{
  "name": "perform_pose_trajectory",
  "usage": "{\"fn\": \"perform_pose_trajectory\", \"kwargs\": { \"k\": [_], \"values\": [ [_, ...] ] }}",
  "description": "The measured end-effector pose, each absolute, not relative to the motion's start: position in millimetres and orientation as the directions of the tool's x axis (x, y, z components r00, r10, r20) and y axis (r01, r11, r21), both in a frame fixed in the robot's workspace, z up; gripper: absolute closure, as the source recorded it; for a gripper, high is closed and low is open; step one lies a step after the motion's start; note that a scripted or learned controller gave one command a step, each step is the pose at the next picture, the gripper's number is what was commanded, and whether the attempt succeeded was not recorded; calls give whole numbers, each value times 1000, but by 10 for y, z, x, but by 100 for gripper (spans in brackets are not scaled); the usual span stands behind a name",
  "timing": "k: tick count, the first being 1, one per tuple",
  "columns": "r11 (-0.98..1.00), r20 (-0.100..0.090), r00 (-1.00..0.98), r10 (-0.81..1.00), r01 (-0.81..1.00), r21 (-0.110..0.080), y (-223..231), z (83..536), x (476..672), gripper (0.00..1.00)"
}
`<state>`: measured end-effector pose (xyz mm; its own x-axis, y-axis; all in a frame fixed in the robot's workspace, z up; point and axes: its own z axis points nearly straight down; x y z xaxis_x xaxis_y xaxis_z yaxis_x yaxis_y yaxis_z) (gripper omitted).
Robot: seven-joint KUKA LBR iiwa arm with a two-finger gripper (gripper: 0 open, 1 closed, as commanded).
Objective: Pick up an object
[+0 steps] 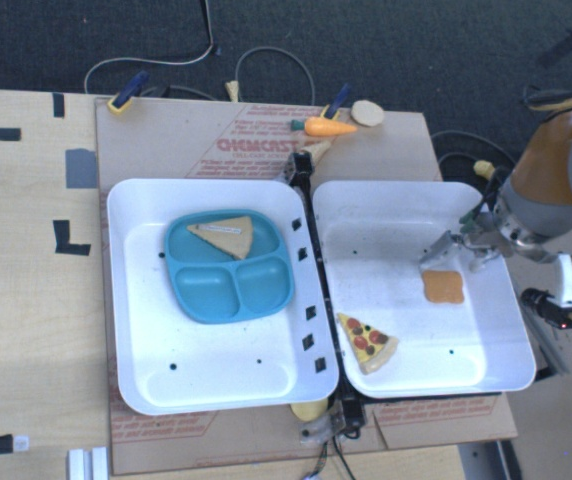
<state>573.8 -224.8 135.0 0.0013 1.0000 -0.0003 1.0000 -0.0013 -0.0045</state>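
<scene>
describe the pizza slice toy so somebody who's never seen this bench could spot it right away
Look in the right-hand white bin, at its front-left corner beside the divider. The pizza slice lies flat there, a pale wedge with red dots, unlike the plain orange-brown slab farther back.

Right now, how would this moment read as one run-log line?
pincer: in right bin, just above orange toast piece | holding: nothing seen | pizza slice: right bin, front-left | blue tray: left bin, sandwich wedge on it
</scene>
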Motion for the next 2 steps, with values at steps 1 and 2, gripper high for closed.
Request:
{"fn": "perform_pose_trajectory", "kwargs": {
  "k": [1,2],
  "values": [
    [0,-9,0,1000,1000,11,-1980,860,5464,0],
    [0,-11,0,1000,1000,16,-2000,1001,5488,100]
  ]
}}
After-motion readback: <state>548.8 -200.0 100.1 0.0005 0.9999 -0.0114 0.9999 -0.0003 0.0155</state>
